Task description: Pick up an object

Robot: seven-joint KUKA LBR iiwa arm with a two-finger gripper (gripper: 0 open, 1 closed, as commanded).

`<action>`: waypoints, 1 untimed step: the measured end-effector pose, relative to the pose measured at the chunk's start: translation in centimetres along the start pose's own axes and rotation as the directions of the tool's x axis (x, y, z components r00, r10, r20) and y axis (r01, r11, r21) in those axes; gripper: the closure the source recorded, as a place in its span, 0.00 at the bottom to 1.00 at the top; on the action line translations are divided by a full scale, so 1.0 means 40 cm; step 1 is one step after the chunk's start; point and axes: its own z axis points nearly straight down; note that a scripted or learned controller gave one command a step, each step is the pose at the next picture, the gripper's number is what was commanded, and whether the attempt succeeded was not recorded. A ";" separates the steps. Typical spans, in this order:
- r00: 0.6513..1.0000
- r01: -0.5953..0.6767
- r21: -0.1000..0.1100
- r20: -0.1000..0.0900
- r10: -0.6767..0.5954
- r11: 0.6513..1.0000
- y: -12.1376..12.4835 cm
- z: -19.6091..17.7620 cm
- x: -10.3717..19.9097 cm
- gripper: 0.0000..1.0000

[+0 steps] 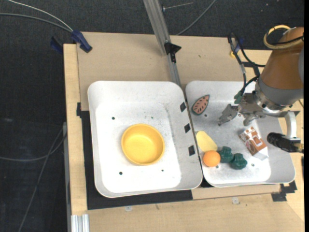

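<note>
Camera view, end effector [240,116] open above right bin [285,170]

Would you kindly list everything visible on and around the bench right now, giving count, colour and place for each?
bins: two, white, side by side on the bench
bowl: one, yellow, left bin, near its middle
leaf-shaped piece: one, pink-brown, right bin, far left corner
wedge: one, pale yellow, right bin, by its left wall
ball: one, orange, right bin, touching the wedge's near end
lumpy item: one, dark green, right bin, just right of the ball
small block: one, brown and white, right bin, right half
clamps: two, blue, far edge of the bench
pole: one, grey metal, rising behind the bins
arm: one, grey with orange band, over the right bin
claw: one, grey, open, above the right bin's floor
</note>
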 end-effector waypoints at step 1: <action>1.000 0.000 0.003 -0.001 0.000 1.000 -0.006 0.111 0.011 0.00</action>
